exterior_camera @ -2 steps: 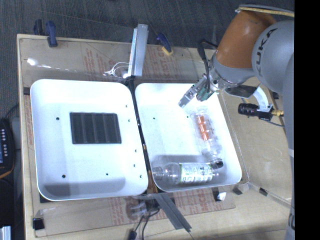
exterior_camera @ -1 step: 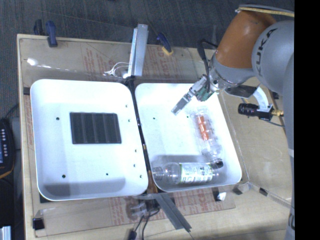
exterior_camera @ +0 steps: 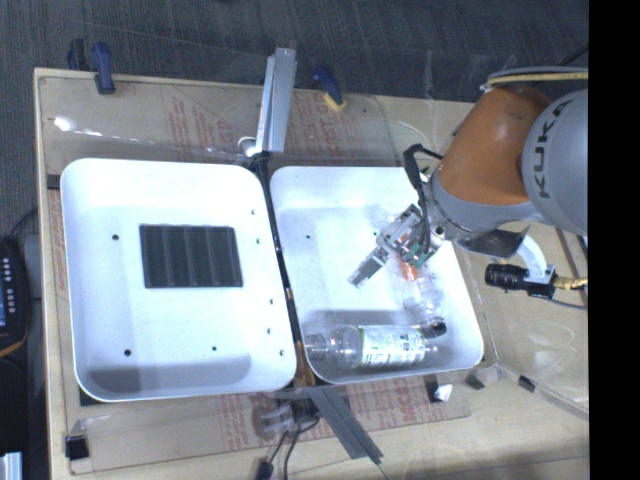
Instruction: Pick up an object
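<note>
Now gripper [exterior_camera: 372,265] over right bin [exterior_camera: 320,208], grip state unclear; clear bottle [exterior_camera: 375,345] lies below, apart.

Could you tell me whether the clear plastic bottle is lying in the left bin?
No, the clear plastic bottle lies on its side in the right bin, along its near wall.

left bin [exterior_camera: 100,268]: dark ribbed panel [exterior_camera: 190,256] | blue clamps [exterior_camera: 102,66] on bench's far edge [exterior_camera: 180,88]

Two shallow white plastic bins [exterior_camera: 100,268] sit mid-frame. The left one holds a dark ribbed rectangular panel [exterior_camera: 190,256]. A clear plastic bottle with a pale label [exterior_camera: 375,345] lies lower right.
</note>
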You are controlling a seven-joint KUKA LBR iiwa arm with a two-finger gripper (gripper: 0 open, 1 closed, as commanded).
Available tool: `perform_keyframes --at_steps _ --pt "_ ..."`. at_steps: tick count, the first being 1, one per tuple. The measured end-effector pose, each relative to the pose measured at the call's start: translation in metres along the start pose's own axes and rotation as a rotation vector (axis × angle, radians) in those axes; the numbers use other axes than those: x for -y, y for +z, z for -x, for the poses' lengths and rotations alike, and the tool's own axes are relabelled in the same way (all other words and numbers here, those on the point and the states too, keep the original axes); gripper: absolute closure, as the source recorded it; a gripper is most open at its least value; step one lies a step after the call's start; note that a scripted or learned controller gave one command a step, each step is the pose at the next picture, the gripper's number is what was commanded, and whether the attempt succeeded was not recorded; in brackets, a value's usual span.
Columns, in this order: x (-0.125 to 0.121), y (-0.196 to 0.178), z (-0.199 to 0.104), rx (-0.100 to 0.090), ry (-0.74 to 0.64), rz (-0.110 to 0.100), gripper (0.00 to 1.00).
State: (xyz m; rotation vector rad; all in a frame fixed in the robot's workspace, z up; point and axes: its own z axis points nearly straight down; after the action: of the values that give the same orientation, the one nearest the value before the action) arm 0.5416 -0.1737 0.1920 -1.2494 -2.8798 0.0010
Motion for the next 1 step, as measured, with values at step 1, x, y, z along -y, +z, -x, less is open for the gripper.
perform_keyframes --at_steps 1 --pt "-0.0276 -0.0836 0.0061 0.006 -0.099 0.003 0.00"
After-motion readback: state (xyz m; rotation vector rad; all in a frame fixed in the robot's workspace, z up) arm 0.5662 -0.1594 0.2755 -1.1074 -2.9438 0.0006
